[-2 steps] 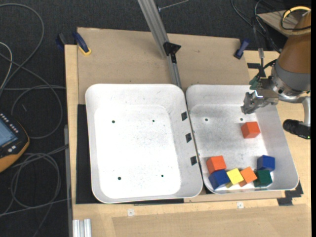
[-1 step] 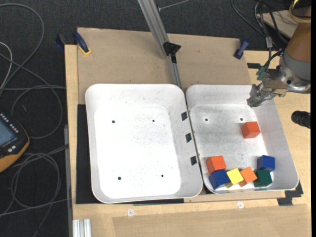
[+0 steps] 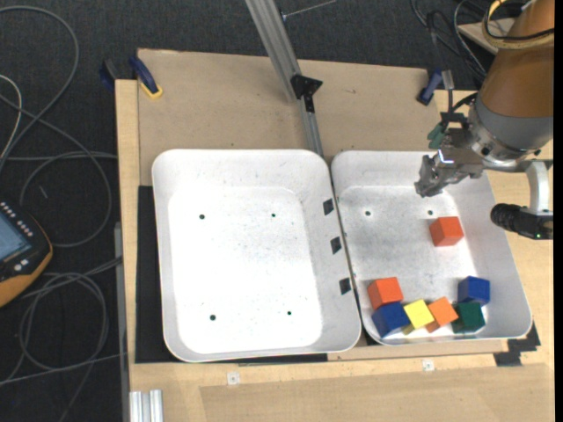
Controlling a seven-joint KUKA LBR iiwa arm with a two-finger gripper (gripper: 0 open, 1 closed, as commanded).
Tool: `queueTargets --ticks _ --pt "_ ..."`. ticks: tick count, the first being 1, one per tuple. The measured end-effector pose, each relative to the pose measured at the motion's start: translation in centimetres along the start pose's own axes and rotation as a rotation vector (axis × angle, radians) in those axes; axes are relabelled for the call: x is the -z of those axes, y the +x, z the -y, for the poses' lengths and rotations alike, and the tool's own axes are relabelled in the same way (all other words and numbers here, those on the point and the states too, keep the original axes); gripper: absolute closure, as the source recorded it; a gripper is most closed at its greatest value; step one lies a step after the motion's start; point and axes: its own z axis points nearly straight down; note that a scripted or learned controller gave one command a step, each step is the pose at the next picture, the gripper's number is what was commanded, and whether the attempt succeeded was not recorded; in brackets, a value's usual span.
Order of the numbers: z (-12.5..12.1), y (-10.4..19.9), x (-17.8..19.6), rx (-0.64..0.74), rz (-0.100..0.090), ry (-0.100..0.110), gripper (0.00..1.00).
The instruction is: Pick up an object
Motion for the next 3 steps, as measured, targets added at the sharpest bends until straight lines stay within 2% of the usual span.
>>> queueTargets --ticks 1,3 --pt "1.3 6.0 0.4 0.002 -0.001 0.0 1.0" --pt "3.7 16.1 -2.5 0.001 -0.001 0.003 1.0"
